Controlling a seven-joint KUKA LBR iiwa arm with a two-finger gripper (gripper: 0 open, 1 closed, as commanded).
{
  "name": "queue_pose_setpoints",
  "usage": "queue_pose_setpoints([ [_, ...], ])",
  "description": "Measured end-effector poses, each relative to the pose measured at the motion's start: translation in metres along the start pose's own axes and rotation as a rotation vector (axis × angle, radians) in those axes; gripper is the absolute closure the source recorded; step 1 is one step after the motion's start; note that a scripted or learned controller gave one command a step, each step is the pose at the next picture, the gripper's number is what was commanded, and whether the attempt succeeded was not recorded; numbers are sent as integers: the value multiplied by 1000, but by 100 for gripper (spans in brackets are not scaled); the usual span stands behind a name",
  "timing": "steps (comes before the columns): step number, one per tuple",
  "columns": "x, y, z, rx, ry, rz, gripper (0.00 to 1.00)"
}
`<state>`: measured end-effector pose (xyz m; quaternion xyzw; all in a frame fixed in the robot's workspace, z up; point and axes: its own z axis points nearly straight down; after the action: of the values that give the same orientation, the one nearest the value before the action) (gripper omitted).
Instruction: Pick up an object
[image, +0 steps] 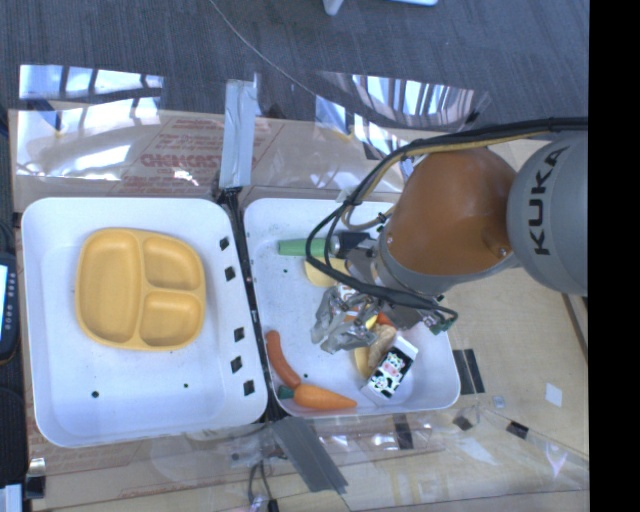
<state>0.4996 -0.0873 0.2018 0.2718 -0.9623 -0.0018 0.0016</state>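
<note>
Left bin (40, 400): a yellow divided plate (140, 288). Right of it, in the right bin (262, 225): a sausage (281, 360) and a carrot (322, 398) by the near wall, a green stick (297, 246) at the far side, a crumpled foil wrapper (338, 318) and a cow-patterned carton (390, 372) mid-bin. The arm (450, 220) hangs over this clutter; whether its claw is wide or narrow cannot be told. A sound pick favours an item lying apart, such as the carrot, approached straight down across its narrow width.
</note>
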Motion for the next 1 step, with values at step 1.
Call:
queue_pose_setpoints([
  [1,-10,-40,-33,7,-5,39,100],
])
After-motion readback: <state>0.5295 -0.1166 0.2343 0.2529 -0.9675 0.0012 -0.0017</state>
